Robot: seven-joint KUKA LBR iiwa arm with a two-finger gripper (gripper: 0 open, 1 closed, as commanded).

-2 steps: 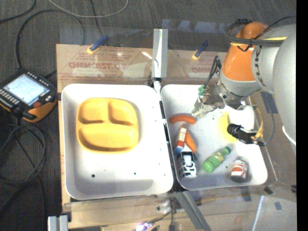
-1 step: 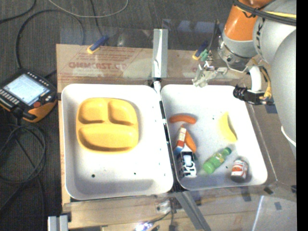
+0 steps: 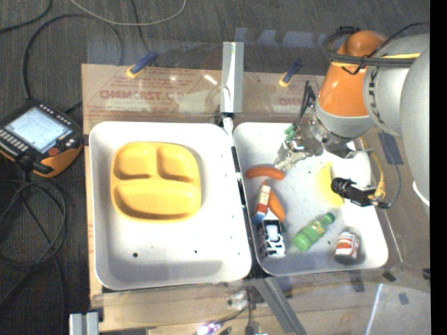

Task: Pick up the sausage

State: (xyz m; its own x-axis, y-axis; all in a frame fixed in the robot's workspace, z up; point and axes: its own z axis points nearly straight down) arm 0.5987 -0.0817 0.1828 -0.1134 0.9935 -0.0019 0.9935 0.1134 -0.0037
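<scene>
One pincer (image 3: 288,158) hangs just beside the sausage (image 3: 266,172).

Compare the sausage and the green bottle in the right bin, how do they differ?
The sausage is orange-red and one colour all over; the green bottle is bright green with a paler label. The sausage lies nearly level near the bin's upper left, close to the gripper; the bottle lies slanted, lower and further right. The sausage looks slimmer than the bottle. Both lie flat in the right bin.
</scene>
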